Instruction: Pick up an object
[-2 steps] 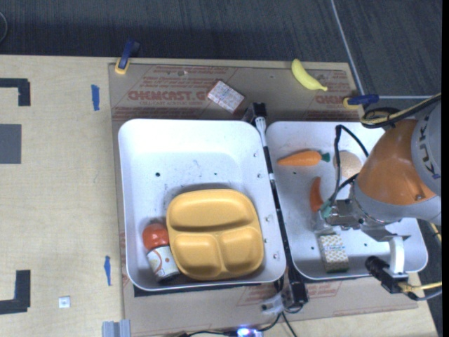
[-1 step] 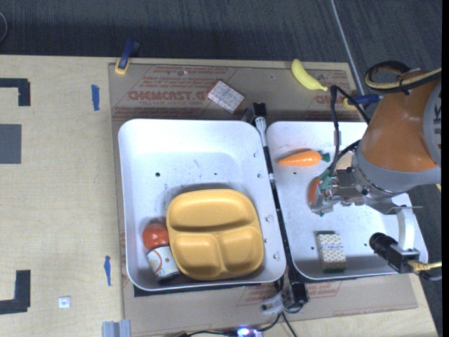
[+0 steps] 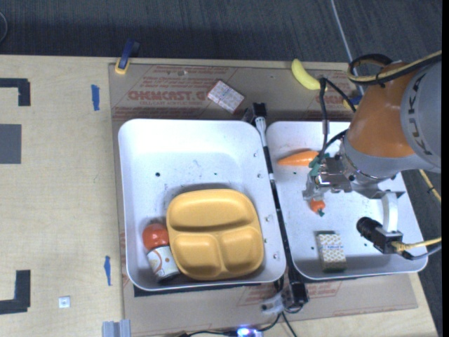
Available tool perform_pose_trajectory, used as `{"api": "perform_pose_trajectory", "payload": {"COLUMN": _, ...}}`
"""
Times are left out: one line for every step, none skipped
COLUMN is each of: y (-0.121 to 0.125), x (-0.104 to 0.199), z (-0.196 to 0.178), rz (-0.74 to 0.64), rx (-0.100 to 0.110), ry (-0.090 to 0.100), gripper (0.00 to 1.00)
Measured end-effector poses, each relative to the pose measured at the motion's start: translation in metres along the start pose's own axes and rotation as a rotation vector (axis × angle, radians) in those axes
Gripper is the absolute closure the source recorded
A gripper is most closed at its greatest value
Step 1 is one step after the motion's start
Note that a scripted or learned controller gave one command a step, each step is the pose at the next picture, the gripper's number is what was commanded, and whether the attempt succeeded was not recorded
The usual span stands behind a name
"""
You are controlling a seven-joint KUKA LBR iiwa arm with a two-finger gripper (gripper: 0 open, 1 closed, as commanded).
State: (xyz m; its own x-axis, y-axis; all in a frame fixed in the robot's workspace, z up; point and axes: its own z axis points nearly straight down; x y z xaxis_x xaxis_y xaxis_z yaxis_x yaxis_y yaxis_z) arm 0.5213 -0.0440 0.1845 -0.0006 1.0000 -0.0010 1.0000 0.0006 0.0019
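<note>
My gripper (image 3: 319, 190) hangs over the left half of the right bin (image 3: 410, 262). A small red-orange piece (image 3: 318, 205) sits right at its tip, and I cannot see whether it is gripped or lying on the bin floor. An orange carrot (image 3: 297, 158) lies just up-left of the gripper near the bin's back-left corner. A small speckled box (image 3: 330, 250) rests near the front wall, below the gripper.
The left bin (image 3: 140, 146) holds a large yellow compartment tray (image 3: 214, 232), with a red ball (image 3: 155, 236) and a small white can (image 3: 163, 262) wedged at its left. Behind the bins lie a yellow banana (image 3: 305, 75) and a patterned card (image 3: 225, 95).
</note>
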Motion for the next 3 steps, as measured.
{"api": "perform_pose_trajectory", "payload": {"y": 0.000, "x": 0.000, "z": 0.000, "rz": 0.000, "rx": 0.000, "ry": 0.000, "gripper": 0.00}}
{"api": "perform_pose_trajectory", "payload": {"y": 0.042, "x": -0.065, "z": 0.098, "rz": 0.001, "rx": 0.000, "ry": 0.000, "gripper": 0.00}}
{"api": "perform_pose_trajectory", "payload": {"y": 0.043, "x": -0.065, "z": 0.088, "rz": -0.001, "rx": -0.002, "ry": -0.001, "gripper": 1.00}}
